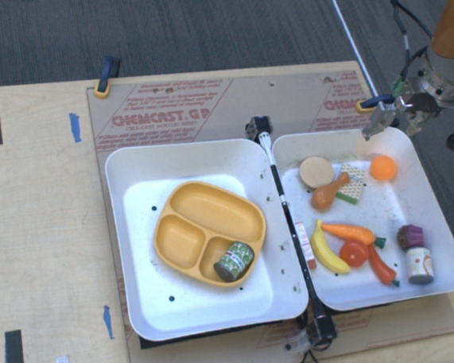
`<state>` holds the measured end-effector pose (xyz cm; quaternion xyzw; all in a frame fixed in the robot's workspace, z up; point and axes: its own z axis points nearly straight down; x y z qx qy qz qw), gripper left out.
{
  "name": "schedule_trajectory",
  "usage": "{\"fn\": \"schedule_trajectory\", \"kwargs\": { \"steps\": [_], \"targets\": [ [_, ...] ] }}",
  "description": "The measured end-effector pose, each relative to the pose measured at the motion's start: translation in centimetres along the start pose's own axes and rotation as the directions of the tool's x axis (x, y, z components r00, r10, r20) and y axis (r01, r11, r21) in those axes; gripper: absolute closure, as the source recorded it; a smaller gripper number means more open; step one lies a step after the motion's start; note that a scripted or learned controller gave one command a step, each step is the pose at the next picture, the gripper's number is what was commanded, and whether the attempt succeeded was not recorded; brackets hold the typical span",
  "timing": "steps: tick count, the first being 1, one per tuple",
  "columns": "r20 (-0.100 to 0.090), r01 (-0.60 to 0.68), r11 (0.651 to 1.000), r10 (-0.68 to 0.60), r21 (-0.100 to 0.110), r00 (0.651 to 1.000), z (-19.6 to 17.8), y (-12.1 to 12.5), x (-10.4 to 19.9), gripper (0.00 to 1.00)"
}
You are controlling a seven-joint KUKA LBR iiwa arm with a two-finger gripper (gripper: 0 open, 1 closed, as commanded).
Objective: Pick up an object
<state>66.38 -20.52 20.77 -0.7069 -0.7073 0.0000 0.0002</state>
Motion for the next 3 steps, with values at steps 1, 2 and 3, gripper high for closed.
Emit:
{"fn": "schedule_trajectory", "kwargs": {
  "steps": [1,2,3],
  "targets": [
    [0.002,0.0,1.0,0.0,-0.004,1.0,10.0,-2.2,3.0,0.0],
    [-0.001,0.001,1.0,-0.001,-0.001,1.0,12.2,-5.4,9.5,0.0],
    [0.001,0.0,1.0,0.0,-0.005,1.0,11.1,-5.3,9.5,1.0]
  ]
}}
